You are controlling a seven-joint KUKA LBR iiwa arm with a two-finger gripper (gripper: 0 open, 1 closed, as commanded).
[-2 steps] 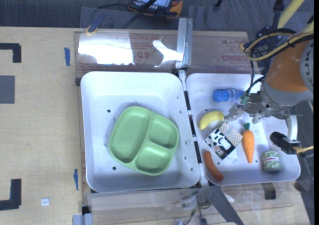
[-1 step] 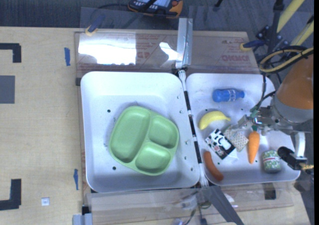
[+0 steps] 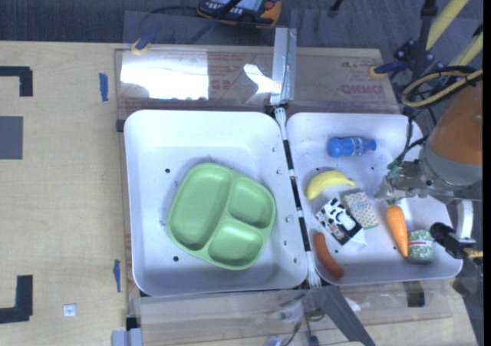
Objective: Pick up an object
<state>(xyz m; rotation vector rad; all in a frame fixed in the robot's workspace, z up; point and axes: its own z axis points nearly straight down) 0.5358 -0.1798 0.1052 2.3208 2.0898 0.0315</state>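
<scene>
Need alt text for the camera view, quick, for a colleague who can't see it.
The arm reaches from the right over the right bin, which holds a carrot, banana and blue bottle. The left bin holds a green divided plate.

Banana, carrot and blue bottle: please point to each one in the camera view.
banana [image 3: 328,182], camera view, middle of its yellow curve
carrot [image 3: 397,231], camera view, middle of its orange body
blue bottle [image 3: 349,146], camera view, middle of its side

Slanted overhead view of both bins [image 3: 146,206]
</scene>
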